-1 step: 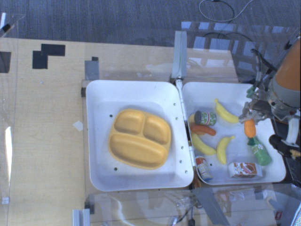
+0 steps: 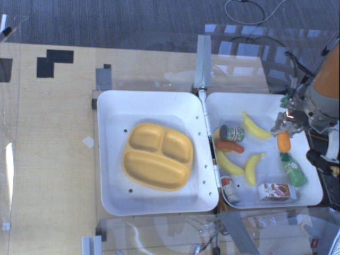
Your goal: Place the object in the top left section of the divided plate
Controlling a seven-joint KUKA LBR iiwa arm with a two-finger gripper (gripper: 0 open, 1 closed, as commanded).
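Gripper (image 2: 287,125) hangs over the right edge of the right bin (image 2: 316,198), its fingers pointing down just above a small orange carrot (image 2: 283,142); whether they are parted or closed on the carrot cannot be told from this angle, and the carrot seems to lie on the bin floor, not between them. The carrot looks like the likely object to move, though that is a guess. The yellow divided plate (image 2: 158,155) sits in the middle of the left bin (image 2: 106,195), well apart from the arm, all three sections bare. Risks from here: the carrot is small and rounded, so the fingers may pinch it off-centre and squirt it sideways toward the green bottle (image 2: 293,171) just beside it. A weak hold could drop it on the way across the wall between the bins. At the plate, the top left section is shallow with low ridges, so a release from too high could let the carrot roll into the neighbouring section.
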